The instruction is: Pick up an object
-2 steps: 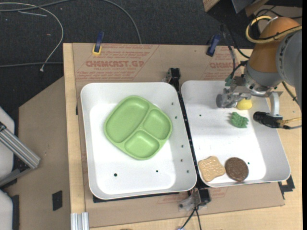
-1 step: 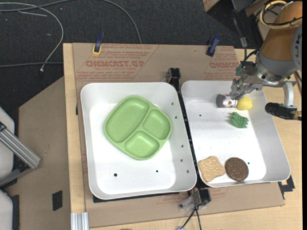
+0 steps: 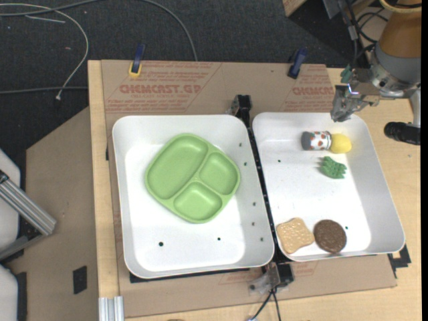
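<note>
The right bin [image 3: 374,179] holds a small grey and red can [image 3: 315,140] lying on its side, a yellow lemon [image 3: 340,144] touching it, a green leafy piece [image 3: 333,167], a tan cracker [image 3: 294,235] and a brown round cookie [image 3: 330,236]. My gripper [image 3: 341,112] hangs over the bin's far rim, just above and right of the can and lemon. Nothing shows between its fingers.
A green three-compartment plate [image 3: 192,177] lies in the left bin [image 3: 134,233]. Two clamps, a blue one [image 3: 138,59] and a dark blue one [image 3: 297,63], grip the cardboard at the back. A black divider clip [image 3: 241,104] sits between the bins.
</note>
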Available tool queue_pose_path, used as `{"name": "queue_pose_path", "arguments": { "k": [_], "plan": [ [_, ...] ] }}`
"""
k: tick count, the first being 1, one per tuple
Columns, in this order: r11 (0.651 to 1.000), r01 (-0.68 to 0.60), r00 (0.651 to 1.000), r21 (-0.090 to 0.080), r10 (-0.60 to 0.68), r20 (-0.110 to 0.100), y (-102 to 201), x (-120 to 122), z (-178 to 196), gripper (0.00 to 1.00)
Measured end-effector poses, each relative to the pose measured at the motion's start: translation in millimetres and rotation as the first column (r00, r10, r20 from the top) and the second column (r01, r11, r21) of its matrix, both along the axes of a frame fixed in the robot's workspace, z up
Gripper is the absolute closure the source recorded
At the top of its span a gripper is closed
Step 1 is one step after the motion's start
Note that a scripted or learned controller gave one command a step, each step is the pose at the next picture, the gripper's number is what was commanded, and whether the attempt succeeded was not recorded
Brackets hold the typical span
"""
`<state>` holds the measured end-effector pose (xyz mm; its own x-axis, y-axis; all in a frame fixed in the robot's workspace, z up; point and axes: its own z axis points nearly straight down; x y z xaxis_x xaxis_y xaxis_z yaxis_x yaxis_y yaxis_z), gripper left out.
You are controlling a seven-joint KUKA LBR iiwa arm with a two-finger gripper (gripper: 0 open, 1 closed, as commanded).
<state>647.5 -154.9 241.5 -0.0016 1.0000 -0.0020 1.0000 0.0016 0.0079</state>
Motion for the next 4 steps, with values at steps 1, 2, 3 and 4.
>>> {"name": "queue_pose_path", "arguments": {
  "k": [1, 2, 3, 4],
  "plan": [
    [1.000, 0.000, 1.000, 0.000, 0.000, -0.002, 0, 1, 46, 1.00],
    [1.000, -0.004, 1.000, 0.005, 0.004, -0.012, 51, -16, 27, 1.00],
    [1.000, -0.004, 1.000, 0.005, 0.004, -0.011, 101, -32, 30, 1.00],
    [1.000, -0.004, 1.000, 0.005, 0.004, -0.012, 154, -40, 10, 1.00]
  ]
}}
